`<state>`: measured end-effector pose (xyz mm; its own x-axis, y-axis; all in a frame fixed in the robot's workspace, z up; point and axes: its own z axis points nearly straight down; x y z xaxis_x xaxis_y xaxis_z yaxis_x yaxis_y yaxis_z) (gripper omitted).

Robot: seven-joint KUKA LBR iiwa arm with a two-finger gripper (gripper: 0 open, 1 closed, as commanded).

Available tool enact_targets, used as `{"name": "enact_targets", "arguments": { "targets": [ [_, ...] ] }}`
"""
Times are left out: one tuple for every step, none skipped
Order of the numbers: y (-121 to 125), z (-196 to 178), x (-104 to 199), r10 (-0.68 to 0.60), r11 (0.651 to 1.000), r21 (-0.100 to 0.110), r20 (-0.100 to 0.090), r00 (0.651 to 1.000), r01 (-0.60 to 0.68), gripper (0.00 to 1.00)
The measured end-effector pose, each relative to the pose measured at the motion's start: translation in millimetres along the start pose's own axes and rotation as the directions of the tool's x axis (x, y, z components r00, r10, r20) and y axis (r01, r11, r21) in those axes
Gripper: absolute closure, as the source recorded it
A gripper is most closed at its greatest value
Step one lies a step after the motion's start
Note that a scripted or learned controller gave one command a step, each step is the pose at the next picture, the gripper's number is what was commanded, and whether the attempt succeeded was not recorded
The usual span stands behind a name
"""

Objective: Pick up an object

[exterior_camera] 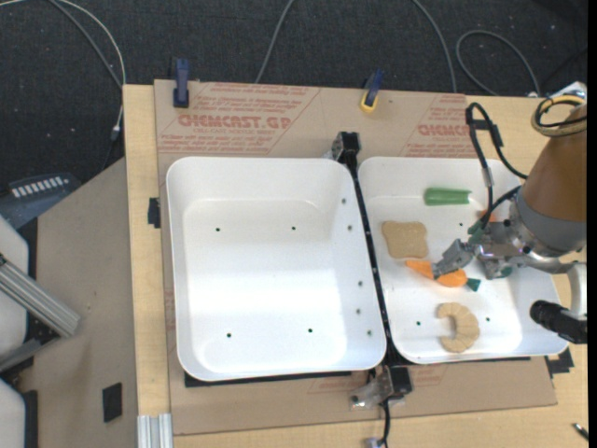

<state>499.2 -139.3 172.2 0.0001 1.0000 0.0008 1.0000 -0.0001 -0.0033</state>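
Camera view, from above: I see two shallow white bins side by side on the bench, the left bin [270, 269] bare, the right bin [410, 343] holding four small items. The gripper [457, 261] has reached in from the right and sits low over the middle of the right bin, directly at an orange carrot-like piece [431, 271]; whether its jaws stand open or closed on that piece I cannot tell, since the fingertips merge with the orange shape. Just above the carrot lies a tan toast-like slab [405, 239]; farther up, well apart, a green pod-shaped piece [447, 196]; below, near the front wall, a curved tan piece [458, 326]. I judge the carrot to be a light, rigid toy, smooth and tapered, so likely to squirt out if pinched near its narrow tip; I would take it across the thicker middle, fingers square to its long axis.
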Motion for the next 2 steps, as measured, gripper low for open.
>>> {"name": "enact_targets", "arguments": {
  "targets": [
    [-10.0, 56.5, 2.2, 0.000, 1.000, 0.001, 0.000, 1.000, 0.000, 0.00],
    [-10.1, 88.4, 2.5, 0.000, 1.000, -0.002, 0.000, 1.000, 0.000, 0.00]
  ]
}}
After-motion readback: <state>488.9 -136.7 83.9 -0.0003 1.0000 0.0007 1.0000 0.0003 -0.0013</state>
